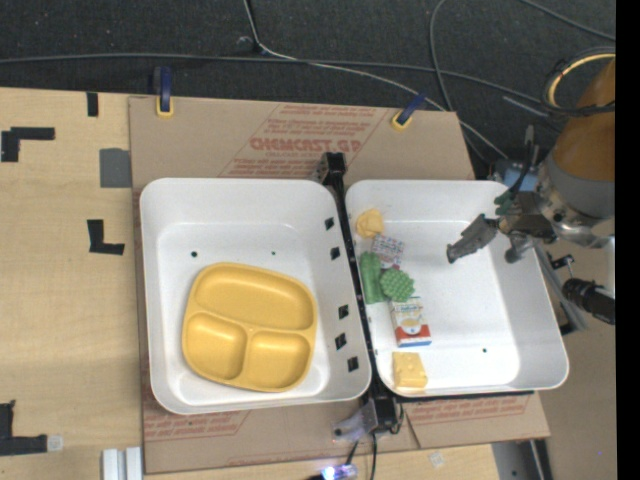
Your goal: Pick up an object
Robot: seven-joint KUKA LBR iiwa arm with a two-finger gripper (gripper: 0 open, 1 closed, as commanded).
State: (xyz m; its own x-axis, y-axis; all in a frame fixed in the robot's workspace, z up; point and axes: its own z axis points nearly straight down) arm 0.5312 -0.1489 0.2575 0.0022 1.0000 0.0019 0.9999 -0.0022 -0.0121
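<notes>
Right now the nearest piece is the yellow block (409, 369) at the right bin's (500, 368) front edge, then the small carton (411, 322), the green waffle toy (395, 284) and the pale yellow lump (370, 221), strung front to back along the divider. All lie leftward of the claw (492, 239), whose fingers look spread, holding nothing.
</notes>
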